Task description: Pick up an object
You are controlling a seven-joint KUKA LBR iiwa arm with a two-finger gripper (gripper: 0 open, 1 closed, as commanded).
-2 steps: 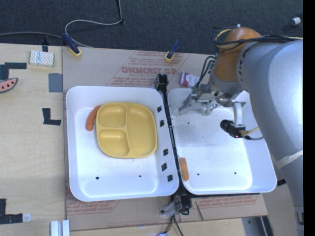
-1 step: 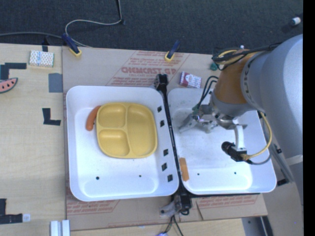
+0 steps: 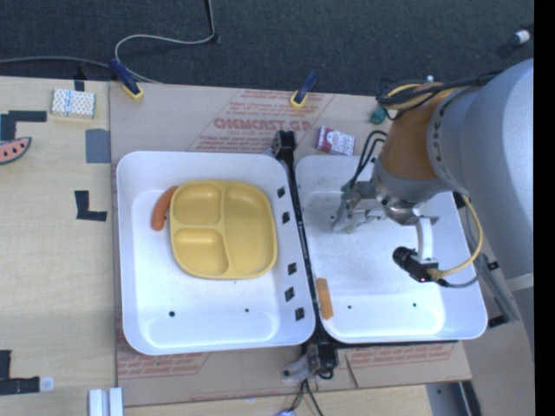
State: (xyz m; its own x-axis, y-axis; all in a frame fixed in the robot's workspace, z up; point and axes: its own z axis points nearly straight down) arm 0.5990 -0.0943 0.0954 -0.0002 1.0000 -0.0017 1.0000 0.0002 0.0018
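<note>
A yellow divided plate [image 3: 224,230] lies in the left bin [image 3: 147,319]. An orange sausage-shaped piece [image 3: 159,209] rests against the plate's left rim. A small orange piece [image 3: 323,298] lies at the lower left edge of the right bin [image 3: 451,319], next to the divider. My gripper [image 3: 347,217] is low over the upper left part of the right bin's floor, well above the small orange piece in the view. I see nothing held in it.
A small red and white packet [image 3: 334,140] lies on the cardboard behind the right bin. Two yellow clamps [image 3: 303,94] [image 3: 126,79] hold the cardboard's far edge. A patterned block [image 3: 73,104] and a watermelon-slice toy [image 3: 14,150] sit on the bench at far left.
</note>
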